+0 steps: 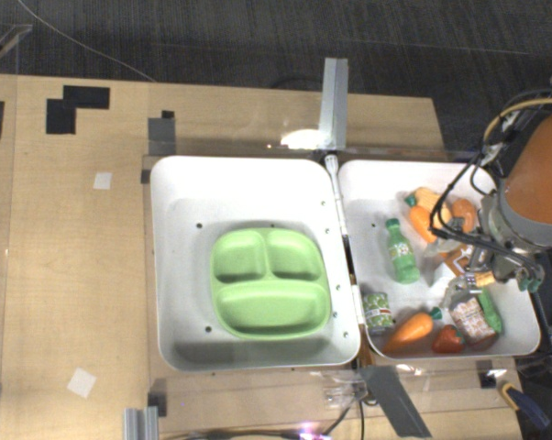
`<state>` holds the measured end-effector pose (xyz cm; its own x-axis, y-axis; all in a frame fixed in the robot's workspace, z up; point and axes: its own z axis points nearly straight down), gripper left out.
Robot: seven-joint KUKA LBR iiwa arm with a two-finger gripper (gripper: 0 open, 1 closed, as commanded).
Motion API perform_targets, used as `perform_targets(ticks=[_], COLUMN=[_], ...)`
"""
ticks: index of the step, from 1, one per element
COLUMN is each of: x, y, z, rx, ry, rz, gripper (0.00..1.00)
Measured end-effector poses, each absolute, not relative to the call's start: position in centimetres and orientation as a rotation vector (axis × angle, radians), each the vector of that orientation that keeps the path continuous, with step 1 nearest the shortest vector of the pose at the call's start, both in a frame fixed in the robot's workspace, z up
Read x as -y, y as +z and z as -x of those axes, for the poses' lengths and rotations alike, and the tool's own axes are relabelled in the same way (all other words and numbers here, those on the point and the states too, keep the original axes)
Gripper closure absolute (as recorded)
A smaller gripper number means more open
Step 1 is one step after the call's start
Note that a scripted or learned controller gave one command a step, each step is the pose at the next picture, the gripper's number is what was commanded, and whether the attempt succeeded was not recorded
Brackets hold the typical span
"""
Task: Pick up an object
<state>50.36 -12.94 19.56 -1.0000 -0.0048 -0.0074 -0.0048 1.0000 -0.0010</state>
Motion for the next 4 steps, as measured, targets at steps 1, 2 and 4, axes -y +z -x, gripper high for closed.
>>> perform_targets(ticks=[1, 2, 4], x=[11.6, 8.4, 12.1], y=[10.1, 8.9, 8.9], z=[-53.9, -61.5, -62.7], rx=[-3.124, -3.122, -3.051], ry=[-0.003, 0.000, -0.005], rz=[0.112, 0.152, 0.688], gripper=[0.00, 0.00, 0.00])
